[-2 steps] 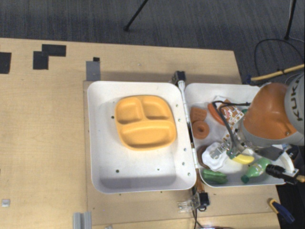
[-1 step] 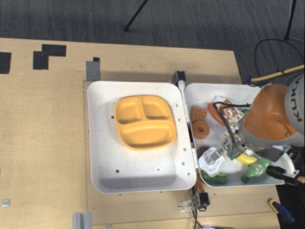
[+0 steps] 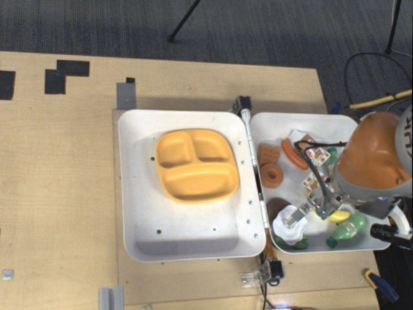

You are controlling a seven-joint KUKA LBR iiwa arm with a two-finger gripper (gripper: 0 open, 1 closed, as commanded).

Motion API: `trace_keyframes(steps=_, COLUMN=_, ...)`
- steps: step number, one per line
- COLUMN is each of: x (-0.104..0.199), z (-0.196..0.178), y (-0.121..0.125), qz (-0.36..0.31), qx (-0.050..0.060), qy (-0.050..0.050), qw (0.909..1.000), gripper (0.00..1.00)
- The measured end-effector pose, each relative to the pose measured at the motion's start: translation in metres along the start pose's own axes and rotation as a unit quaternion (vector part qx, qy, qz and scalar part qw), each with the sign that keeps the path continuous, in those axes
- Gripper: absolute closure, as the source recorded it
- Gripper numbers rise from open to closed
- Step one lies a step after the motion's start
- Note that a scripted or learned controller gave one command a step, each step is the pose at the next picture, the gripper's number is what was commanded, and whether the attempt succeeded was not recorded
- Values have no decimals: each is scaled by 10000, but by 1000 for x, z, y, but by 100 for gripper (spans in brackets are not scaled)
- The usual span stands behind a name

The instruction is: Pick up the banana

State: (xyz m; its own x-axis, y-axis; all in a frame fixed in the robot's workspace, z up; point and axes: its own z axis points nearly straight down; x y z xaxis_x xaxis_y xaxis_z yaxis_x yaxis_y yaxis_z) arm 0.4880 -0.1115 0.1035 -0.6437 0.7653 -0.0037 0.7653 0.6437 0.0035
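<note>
The banana (image 3: 339, 217) shows as a small yellow piece near the front of the right bin (image 3: 261, 134), partly hidden under the arm. My gripper (image 3: 314, 206) hangs low over that bin, just left of the banana and close to it. The arm's orange band (image 3: 376, 152) and grey wrist cover the bin's right side. Cables and the gripper body hide whatever lies straight below.
Around the gripper lie a white object (image 3: 289, 227), a green item (image 3: 349, 230), a dark brown item (image 3: 277, 206), a brown ring (image 3: 271, 175) and two orange-red pieces (image 3: 296, 156). An orange divided plate (image 3: 195, 165) sits in the left bin (image 3: 139, 192).
</note>
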Motion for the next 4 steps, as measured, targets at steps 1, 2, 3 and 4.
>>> trace_keyframes(steps=1, x=7, z=-16, y=6, qz=-984, qx=-1, qy=-1, qw=9952, gripper=0)
trace_keyframes(steps=2, x=12, z=8, y=13, qz=-1802, qx=-12, qy=-11, qw=9836, gripper=0)
trace_keyframes(steps=3, x=49, z=-82, y=42, qz=-3175, qx=-6, qy=1, qw=9483, gripper=0)
trace_keyframes(steps=4, x=23, z=-9, y=19, qz=-3033, qx=1, qy=5, qw=9529, gripper=0)
